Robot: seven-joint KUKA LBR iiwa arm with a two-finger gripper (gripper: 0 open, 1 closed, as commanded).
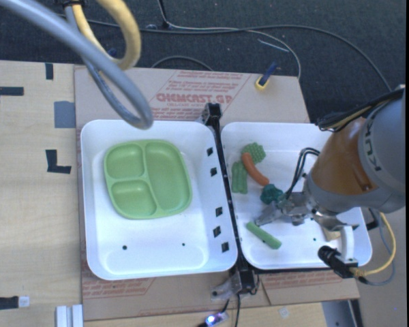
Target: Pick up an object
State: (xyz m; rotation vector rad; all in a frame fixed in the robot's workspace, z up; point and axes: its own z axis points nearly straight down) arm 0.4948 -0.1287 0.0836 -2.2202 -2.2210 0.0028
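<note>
Gripper (pixel 273 213): lowered into the right bin (pixel 341 254); jaw state cannot be told (blurred).
Objects: a teal piece (pixel 271 195) just beside the gripper; green stick (pixel 264 236), orange piece (pixel 255 169) near.
Progress: nothing is seen lifted; grasp and lift judged left.
Left bin (pixel 95 251): a green plate (pixel 148 179) is held.
Writing: "CHEMCAST GP" is printed on the cardboard (pixel 191 94).

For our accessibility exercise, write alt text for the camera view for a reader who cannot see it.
A grey robot arm reaches from the right into the right white bin, its gripper low among small toys: a dark green piece, an orange piece and green sticks. The left white bin holds a green divided plate.
</note>
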